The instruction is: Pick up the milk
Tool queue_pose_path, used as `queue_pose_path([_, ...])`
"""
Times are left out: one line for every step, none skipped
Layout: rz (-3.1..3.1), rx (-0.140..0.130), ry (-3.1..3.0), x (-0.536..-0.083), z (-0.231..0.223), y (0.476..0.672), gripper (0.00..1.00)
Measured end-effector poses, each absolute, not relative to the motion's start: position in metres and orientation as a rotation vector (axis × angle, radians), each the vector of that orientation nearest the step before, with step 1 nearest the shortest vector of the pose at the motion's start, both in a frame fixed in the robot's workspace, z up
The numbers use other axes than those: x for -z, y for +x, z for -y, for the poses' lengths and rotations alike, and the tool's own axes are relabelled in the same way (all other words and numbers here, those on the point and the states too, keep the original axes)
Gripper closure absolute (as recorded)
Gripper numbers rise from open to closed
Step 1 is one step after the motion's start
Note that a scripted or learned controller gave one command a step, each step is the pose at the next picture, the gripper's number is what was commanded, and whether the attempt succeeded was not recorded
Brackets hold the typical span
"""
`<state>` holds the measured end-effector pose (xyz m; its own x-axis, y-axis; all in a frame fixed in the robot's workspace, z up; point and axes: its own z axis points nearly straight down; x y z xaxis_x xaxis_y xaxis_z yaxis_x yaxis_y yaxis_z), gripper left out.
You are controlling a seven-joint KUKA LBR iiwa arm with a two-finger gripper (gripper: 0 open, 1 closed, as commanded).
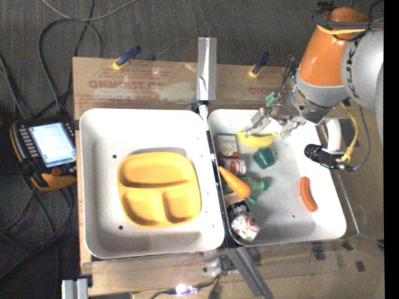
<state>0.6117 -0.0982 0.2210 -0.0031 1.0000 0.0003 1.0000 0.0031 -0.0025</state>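
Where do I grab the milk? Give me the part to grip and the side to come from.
Grip the milk carton across its short width, on its far half, coming straight down from above. It seems to lie flat in the right bin, so its sides are the only graspable faces. The red can crowds its near end. Clearance looks tight between the bin's left wall and the yellow item.
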Motion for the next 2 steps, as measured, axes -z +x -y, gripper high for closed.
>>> queue_pose_path([2.191,-0.007,-2.251,-0.099,0.113,0.600,0.00])
queue_pose_path([2.065,0.009,-2.377,-0.091,0.103,0.587,0.00])
